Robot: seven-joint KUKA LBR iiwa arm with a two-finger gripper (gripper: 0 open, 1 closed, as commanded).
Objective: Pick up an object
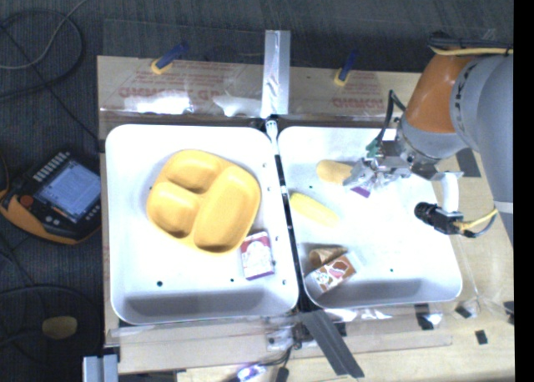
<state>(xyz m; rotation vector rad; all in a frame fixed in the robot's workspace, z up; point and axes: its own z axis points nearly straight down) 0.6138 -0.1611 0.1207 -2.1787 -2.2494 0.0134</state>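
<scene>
My gripper hangs low over the upper middle of the right bin, reaching in from the right. Right beside it on the left lies a yellow rounded object, touching or nearly touching the gripper. A small purple piece shows just under the gripper's tip; whether it is held is unclear. A pale yellow oblong object lies lower left of the gripper. A brown packet sits near the bin's front.
The left bin holds a large yellow lumpy object and a small pink and white box. A ridge divides the two bins. An orange handheld device lies on the floor at the left.
</scene>
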